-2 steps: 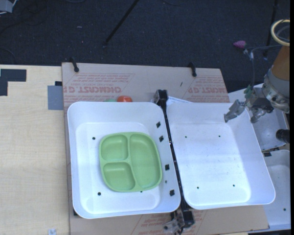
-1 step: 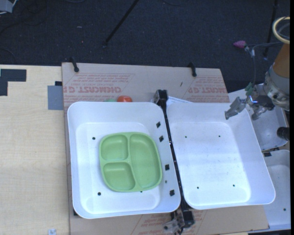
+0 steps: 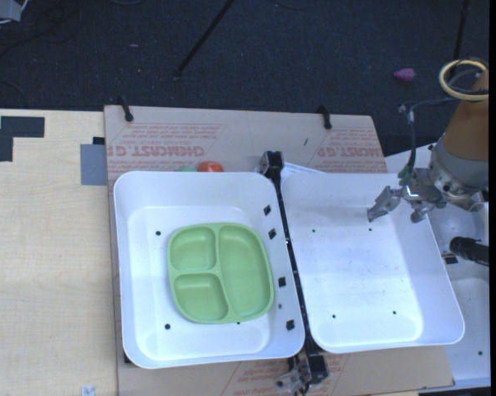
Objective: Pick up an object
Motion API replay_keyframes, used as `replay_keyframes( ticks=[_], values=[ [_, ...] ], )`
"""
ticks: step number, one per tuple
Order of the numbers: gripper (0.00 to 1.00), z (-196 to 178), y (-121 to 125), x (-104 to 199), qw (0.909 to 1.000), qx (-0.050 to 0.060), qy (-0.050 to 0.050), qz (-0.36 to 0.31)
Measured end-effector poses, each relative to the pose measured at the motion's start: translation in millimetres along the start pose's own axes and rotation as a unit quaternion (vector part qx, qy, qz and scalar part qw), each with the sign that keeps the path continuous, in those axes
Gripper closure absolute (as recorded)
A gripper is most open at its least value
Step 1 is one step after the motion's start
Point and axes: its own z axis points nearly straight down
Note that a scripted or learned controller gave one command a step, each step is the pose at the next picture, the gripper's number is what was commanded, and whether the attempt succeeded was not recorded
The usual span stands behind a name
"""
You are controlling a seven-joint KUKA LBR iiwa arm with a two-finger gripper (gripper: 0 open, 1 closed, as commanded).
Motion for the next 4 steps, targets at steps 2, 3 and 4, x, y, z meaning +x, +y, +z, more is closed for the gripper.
replay_keyframes(
  ticks=[2, 3, 4],
  values=[
    [0.0, 97, -1, 1, 1.0, 0.0, 0.0, 0.001],
    [1.0, 84, 1, 0, 1.0, -0.002, -0.001, 0.001],
    [1.0, 20, 3, 1, 1.0, -0.006, -0.002, -0.001]
  ],
)
